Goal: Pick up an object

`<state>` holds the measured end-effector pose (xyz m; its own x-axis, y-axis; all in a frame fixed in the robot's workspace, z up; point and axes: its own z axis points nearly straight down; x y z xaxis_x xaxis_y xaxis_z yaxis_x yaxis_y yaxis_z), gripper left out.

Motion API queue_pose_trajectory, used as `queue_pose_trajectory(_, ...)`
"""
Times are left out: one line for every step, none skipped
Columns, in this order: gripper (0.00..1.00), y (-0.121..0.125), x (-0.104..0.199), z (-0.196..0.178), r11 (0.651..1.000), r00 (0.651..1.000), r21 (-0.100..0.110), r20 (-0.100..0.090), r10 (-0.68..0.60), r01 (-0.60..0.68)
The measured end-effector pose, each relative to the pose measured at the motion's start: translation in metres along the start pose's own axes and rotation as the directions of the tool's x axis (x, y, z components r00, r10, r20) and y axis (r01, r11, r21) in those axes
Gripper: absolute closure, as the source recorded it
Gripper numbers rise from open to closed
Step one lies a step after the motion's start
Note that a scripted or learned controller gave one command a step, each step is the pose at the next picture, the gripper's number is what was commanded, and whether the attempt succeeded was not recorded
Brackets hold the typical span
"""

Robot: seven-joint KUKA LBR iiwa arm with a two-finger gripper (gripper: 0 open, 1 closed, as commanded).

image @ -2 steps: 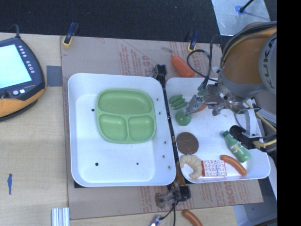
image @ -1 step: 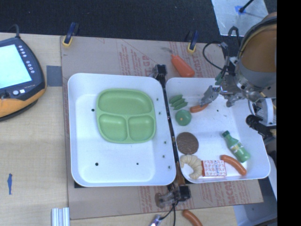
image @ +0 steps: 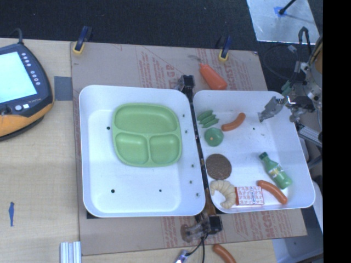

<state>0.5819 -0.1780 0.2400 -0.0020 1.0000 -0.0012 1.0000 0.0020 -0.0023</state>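
End effector (image: 271, 109) above right bin (image: 248, 98), near sausage (image: 233, 122)

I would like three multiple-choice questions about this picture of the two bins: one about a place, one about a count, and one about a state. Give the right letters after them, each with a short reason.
1. Where does the light green plastic divided plate lie?
A. In the left white bin
B. In the right white bin
C. On the brown cardboard sheet

2. How many compartments does that plate have?
A. Two
B. Three
C. Five

3. How is the small green plastic bottle positioned?
A. Standing upright
B. Lying on its side
C. Held by the end effector

Answers:
1. A, since the plate sits inside the left bin's walls.
2. B, since one wide section and two smaller ones show.
3. B, since the bottle lies flat on the right bin's floor, apart from the end effector.
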Motion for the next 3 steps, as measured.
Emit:
queue_pose_trajectory(0.00,-0.051,0.046,0.036,1.000,1.000,0.003,0.000,-0.004,0.004)
queue_pose_trajectory(0.00,-0.063,-0.018,0.059,1.000,1.000,0.003,0.000,-0.002,0.002)
queue_pose_trajectory(0.00,-0.050,-0.023,0.108,1.000,1.000,0.003,-0.001,-0.004,0.004)
